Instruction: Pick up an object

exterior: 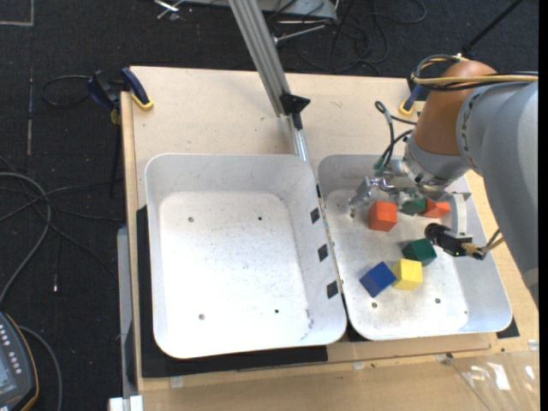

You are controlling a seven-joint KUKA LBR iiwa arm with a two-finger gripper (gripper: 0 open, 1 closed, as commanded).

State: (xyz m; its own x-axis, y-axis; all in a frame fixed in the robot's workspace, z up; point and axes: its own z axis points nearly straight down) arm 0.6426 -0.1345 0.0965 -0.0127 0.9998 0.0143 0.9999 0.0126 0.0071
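Near the right bin's [479, 315] far edge, beside the pincer [385, 191] of untellable state: orange block [383, 216], probably light, stiff, best gripped across opposite flat faces.

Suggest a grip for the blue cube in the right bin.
Take the blue cube from above, across its upper-left and lower-right faces. It lies flat, turned diamond-wise; the yellow cube sits tight against its right side, so that side looks blocked, while the other two faces stand free.
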